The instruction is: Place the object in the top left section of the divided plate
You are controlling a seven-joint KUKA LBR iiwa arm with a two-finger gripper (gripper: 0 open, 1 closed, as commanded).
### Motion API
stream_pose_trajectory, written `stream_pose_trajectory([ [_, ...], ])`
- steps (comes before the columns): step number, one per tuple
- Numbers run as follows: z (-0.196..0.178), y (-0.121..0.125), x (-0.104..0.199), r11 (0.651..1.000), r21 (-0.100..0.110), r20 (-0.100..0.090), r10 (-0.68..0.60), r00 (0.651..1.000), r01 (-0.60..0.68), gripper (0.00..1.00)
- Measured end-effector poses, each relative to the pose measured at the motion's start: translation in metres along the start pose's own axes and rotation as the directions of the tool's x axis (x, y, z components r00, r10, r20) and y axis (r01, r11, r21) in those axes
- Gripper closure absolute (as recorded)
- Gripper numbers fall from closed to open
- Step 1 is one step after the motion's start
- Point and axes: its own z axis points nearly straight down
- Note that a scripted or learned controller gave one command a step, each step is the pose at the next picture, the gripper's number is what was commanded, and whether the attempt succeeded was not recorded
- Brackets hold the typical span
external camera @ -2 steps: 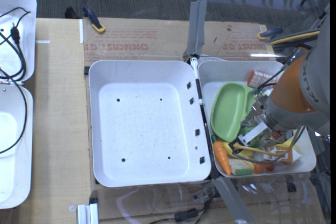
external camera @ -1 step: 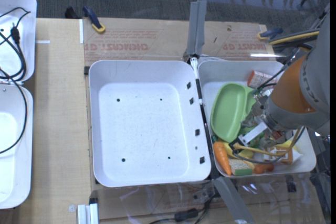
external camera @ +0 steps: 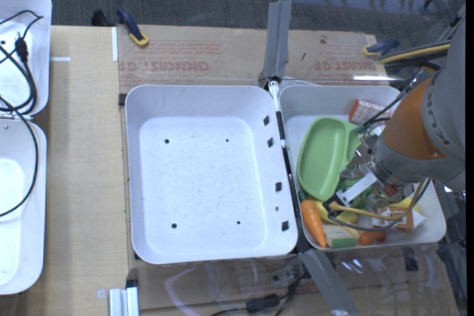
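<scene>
Bins: left bin white and bare-floored, right bin holding a cluttered heap. Arm, grey with orange band, reaches from the right and bends down over the right bin's middle. Green plate leans tilted against that bin's left side, just left of the gripper, with a carrot below; grip state cannot be told.

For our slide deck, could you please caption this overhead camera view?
KUKA arm reaching into the right bin over a green plate, carrot and clutter, beside the left bin.
</scene>
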Motion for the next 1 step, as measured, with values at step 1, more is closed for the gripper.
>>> stream_pose_trajectory([
  [1,-0.0033,-0.001,-0.0034,1.0,0.009,0.013,0.001,1.0,-0.001,1.0],
])
